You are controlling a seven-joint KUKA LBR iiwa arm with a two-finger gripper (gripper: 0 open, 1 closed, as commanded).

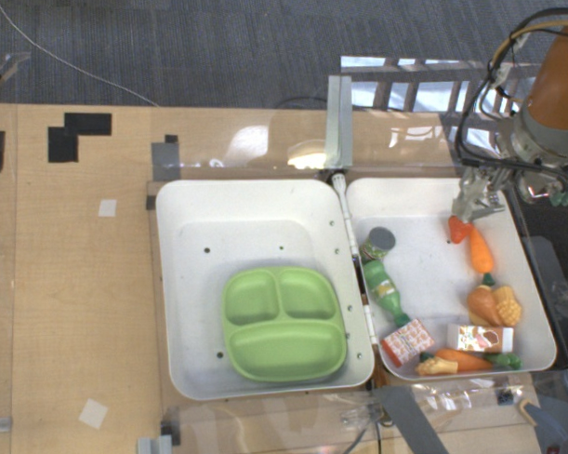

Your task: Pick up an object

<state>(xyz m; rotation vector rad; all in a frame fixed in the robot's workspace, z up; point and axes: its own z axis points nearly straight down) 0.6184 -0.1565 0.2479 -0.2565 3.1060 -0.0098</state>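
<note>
Grey two-finger gripper (471,206) hangs just far-left of the orange plastic carrot (479,250), long axis running far-near; jaws' state unclear.

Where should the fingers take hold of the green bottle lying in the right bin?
Grip the green bottle across its body's middle, coming straight down from above. It lies on its side along the bin's left wall, cap end toward the grey disc; close across its width, though the wall side looks tight.
</note>
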